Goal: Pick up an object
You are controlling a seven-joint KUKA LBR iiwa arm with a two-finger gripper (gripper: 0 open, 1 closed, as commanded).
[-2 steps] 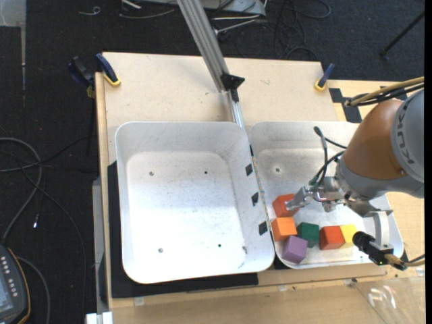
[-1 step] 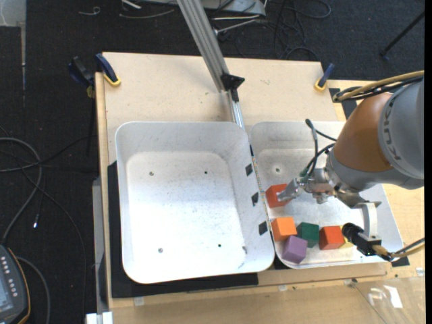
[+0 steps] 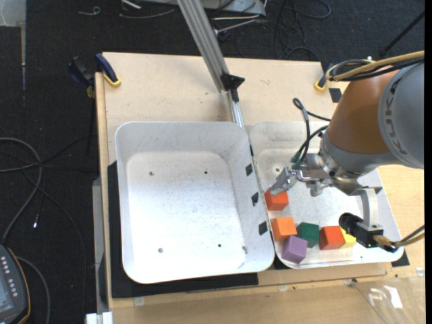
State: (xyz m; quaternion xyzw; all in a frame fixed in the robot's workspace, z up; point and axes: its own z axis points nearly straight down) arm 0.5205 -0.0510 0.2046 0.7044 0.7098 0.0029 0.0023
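Arm over the right white bin point(image 3: 270, 137), gripper point(image 3: 283, 183) low above the blocks.
The metal two-finger gripper sits just above a small orange-red cube point(image 3: 276, 199), touching or nearly touching its top; whether the fingers are apart or clamped on it cannot be told. Near the bin's front edge lie an orange cube point(image 3: 284, 227), a purple cube point(image 3: 294, 248), a green cube point(image 3: 309, 232), a red-orange cube point(image 3: 331, 237) and a yellow block point(image 3: 348, 239). The left white bin point(image 3: 128, 154) sits alongside.
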